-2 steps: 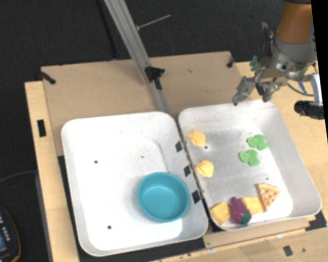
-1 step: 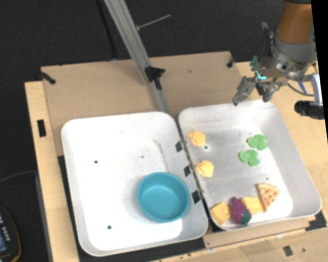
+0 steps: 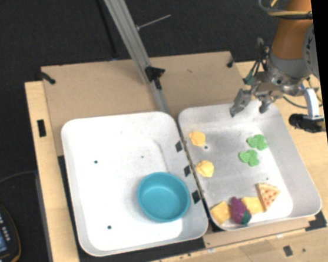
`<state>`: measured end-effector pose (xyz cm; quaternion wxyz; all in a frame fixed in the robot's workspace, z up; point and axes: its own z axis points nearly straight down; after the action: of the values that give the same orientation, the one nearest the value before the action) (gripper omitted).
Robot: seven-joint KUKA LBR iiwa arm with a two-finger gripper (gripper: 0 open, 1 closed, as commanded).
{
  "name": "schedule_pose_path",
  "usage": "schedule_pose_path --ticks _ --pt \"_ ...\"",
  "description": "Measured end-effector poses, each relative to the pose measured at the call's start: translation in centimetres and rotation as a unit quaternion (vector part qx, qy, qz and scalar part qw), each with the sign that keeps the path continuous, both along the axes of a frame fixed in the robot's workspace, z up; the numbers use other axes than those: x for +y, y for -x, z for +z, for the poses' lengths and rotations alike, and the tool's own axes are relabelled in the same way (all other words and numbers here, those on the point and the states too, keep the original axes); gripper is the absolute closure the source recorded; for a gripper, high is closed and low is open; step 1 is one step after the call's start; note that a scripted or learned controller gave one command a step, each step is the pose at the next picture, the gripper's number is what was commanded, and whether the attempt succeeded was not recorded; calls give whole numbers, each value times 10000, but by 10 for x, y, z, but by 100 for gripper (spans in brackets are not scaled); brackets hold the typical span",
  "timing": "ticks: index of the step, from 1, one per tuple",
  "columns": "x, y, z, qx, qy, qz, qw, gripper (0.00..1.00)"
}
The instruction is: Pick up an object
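Camera view, nearest edge first: we saw a purple grape cluster (image 3: 238,210), yellow pieces and a pizza slice (image 3: 268,194) along the right bin's (image 3: 295,159) front wall, a blue bowl (image 3: 163,196) in the left bin (image 3: 95,148). Farther back lay two green pieces (image 3: 253,149) and two yellow ones. At the far rim the hand (image 3: 250,104) hung with fingers spread, seemingly holding nothing.

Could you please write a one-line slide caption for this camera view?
End effector, open, above the right bin's far edge; blue bowl in the left bin.
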<state>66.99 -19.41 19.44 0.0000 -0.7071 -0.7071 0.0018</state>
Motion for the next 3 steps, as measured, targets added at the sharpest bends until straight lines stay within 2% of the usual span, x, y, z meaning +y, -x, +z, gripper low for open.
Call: schedule_pose_path --ticks 2,3 --pt "4 -8 -95 -4 -2 28 10000 0" --pt "2 -10 -80 -42 21 46 10000 100"
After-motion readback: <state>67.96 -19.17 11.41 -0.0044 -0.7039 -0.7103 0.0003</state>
